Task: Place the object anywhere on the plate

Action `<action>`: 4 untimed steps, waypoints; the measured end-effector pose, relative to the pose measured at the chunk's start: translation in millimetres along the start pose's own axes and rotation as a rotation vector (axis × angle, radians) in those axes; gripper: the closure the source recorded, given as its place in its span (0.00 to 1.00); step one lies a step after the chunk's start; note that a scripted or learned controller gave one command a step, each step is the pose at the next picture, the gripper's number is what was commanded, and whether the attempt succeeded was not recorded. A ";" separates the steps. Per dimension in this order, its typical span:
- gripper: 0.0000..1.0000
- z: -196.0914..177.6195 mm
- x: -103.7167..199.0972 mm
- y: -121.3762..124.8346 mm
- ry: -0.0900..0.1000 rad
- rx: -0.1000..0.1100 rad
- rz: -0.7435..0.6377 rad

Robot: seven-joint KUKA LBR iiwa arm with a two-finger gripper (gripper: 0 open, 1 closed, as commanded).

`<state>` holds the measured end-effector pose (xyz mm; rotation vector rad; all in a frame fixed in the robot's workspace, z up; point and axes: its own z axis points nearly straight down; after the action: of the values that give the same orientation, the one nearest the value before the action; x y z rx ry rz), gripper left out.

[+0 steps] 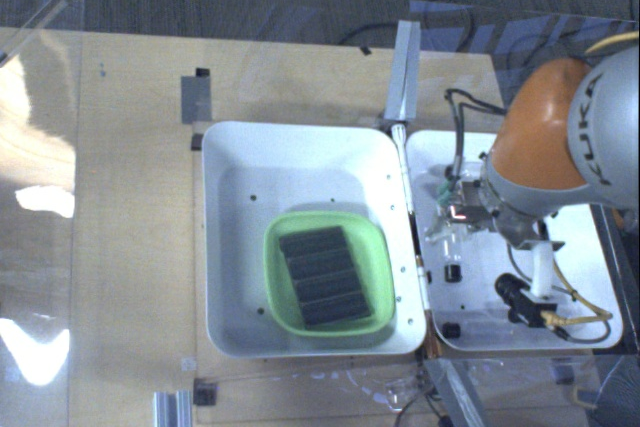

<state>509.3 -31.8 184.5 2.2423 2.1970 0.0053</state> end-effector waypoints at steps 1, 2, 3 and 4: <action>1.00 0.1 30.5 -16.6 0.001 0.000 -0.241; 0.00 0.0 30.4 -16.5 0.000 0.000 -0.240; 1.00 -10.9 31.1 -13.9 0.000 -0.007 -0.242; 1.00 -21.8 31.6 -11.5 0.001 -0.013 -0.244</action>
<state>498.3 0.1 206.4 1.9528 2.4457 0.0201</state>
